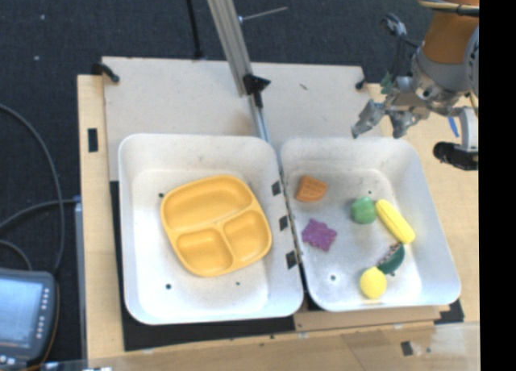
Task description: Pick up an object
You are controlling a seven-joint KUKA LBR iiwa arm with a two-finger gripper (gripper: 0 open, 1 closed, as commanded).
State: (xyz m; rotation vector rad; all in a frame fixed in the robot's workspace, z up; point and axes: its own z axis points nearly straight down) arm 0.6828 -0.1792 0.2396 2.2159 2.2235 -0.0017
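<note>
The right bin (419, 172) holds several small items: an orange wedge (310, 189), a purple piece (319, 235), a green ball (364, 210), a long yellow piece (395, 221), a yellow ball (372, 283) and a dark green piece (392, 260). My gripper (381, 121) hangs above the far rim of this bin, near its back right corner, apart from all the items. Its two fingers are spread and nothing sits between them.
The left bin (145, 200) carries a yellow divided tray (215, 224). A slanted metal post (230, 31) rises behind the seam between the bins. A screen (24, 313) sits at the lower left, off the bench.
</note>
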